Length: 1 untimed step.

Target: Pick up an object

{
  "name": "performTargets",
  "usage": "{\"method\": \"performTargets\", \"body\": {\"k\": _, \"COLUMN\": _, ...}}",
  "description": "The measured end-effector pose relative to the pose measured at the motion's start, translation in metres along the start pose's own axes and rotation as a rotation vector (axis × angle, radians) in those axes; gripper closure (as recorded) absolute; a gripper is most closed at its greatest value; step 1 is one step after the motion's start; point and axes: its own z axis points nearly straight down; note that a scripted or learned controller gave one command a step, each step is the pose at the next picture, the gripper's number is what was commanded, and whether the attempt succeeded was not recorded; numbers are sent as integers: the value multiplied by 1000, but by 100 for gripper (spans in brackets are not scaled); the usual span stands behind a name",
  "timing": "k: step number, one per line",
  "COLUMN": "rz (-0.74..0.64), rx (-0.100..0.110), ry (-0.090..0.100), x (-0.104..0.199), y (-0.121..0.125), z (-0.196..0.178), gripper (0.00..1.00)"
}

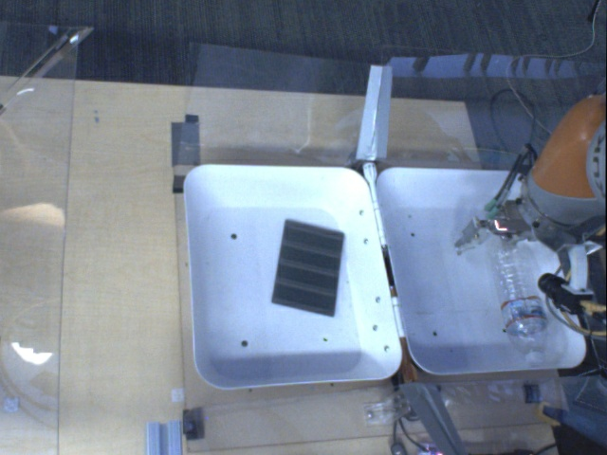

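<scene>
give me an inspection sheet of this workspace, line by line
surface: wooden bench bearing two shallow white bins, left bin and right bin, side by side
job's things: dark ribbed rectangular block lying flat near the middle of the left bin; clear plastic bottle lying in the right bin near its right side
clutter: nothing seen
grippers: gripper over the right bin, above and left of the bottle; holding nothing visible
cables: black cables at the arm on the right; thin wire over the bench's back right
surroundings: clear panel at left; dark floor beyond the bench
</scene>
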Motion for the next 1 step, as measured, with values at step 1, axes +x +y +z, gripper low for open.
{"method": "performTargets", "body": {"k": 1, "rz": 170, "rx": -2, "ry": 0, "x": -9, "y": 46, "z": 13, "gripper": 0}}
